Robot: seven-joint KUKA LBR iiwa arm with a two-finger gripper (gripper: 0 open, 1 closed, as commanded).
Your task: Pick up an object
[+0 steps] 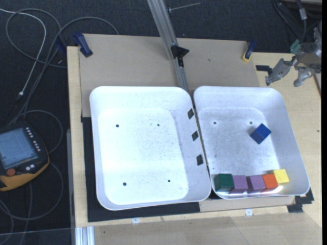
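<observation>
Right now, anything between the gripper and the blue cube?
No objects. In the camera view, between the gripper and the blue cube lie only bare bench, the right bin's rim and its speckled floor.

My tool (pixel 287 74) hangs at the far right of the desk (pixel 214 68), above bare board just past the far right corner of the right bin (pixel 288 121), its two fingers spread apart with nothing between them. Nearest to it, down and slightly left inside that bin, a blue cube (pixel 260 133) sits alone, tilted on the speckled floor. Farther from my tool, along the bin's near wall, five blocks touch in a row: green (pixel 223 181), purple (pixel 239 183), a second purple (pixel 255 182), orange (pixel 270 180) and yellow (pixel 281 176). The left bin (pixel 102 106) lies well apart from my tool, across the divider. A grey pendant (pixel 18 152) rests on the floor, farthest away.
</observation>
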